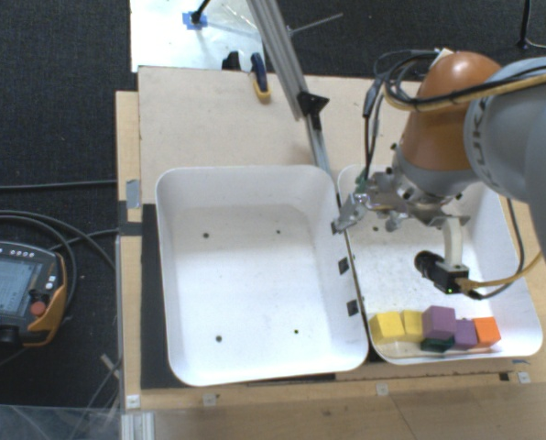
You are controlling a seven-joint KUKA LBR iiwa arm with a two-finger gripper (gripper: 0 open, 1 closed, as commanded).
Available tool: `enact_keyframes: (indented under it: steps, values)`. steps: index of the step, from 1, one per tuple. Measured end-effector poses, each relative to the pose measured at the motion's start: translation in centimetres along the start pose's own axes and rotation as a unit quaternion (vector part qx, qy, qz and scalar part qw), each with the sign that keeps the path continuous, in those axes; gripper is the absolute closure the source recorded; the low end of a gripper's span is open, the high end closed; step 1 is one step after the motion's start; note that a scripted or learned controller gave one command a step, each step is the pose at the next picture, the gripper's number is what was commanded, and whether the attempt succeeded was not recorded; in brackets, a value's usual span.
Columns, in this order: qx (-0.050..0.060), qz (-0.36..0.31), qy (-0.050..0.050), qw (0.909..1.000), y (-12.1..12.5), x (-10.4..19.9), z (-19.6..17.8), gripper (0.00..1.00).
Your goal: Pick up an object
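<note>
Camera view: the end effector [355, 209] hangs over the far left part of the right bin [522, 273]; I cannot tell whether it is open or closed. The blocks [440, 320] sit in a row along the bin's near wall, well apart from the end effector and rightward of it.

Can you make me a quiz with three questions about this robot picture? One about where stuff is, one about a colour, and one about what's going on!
1. Where are the blocks?
A) on a chair
B) in the right-hand bin, by its near edge
C) in a basket

2. What colour is the block at the right end of the row?
A) blue
B) white
C) orange

3. What are the blocks doing?
A) lying in the bin
B) floating in the air
C) standing in one tall tower

Answers:
1 B: they sit along that bin's near wall.
2 C: the orange block ends the row.
3 A: all rest on the bin floor, apart from the gripper.
</note>
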State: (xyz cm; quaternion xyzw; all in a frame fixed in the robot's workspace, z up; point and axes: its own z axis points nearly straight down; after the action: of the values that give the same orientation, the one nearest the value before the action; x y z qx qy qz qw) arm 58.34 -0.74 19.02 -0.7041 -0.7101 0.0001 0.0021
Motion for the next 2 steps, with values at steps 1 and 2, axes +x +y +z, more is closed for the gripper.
enact_keyframes:
  steps: [1,2]
  values:
    - [-0.004,0.002,-0.001,1.0,0.3,-0.3,-1.2,1.0]
    - [-0.002,0.007,-0.002,1.0,-4.1,-5.9,-3.4,1.0]
